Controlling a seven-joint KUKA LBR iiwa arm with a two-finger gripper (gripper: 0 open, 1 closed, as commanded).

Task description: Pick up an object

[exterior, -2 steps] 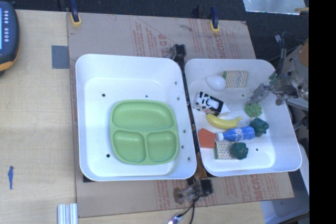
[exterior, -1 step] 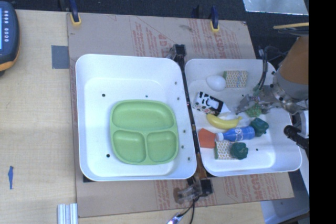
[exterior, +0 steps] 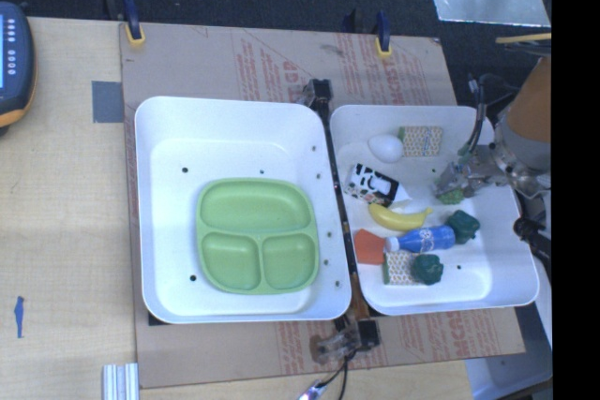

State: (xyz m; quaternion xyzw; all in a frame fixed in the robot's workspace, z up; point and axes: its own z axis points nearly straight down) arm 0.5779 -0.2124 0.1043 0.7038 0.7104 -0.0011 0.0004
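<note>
Two shallow white plastic bins are set side by side on a brown cardboard sheet (exterior: 281,61) clamped to the wooden bench. The left bin (exterior: 159,201) holds a pale green three-compartment tray (exterior: 256,234), lying flat near its middle. The right bin (exterior: 506,286) holds a cluster of small objects: a white egg-shaped object (exterior: 384,147) and a patterned card packet (exterior: 421,140) near the far wall, a black-and-white printed box (exterior: 373,185) by the left wall, a yellow banana (exterior: 398,218) below it, an orange flat block (exterior: 369,246), a blue-and-white bottle (exterior: 422,240) lying on its side, two dark green lumpy pieces (exterior: 463,226) and (exterior: 427,270), and a small patterned square (exterior: 397,268).

The gripper (exterior: 457,185) is lowered into the right bin's right half, over a small green object (exterior: 451,196) that is partly hidden beneath it. Whether that object is gripped, or how far the gripper is spread, cannot be told.
</note>
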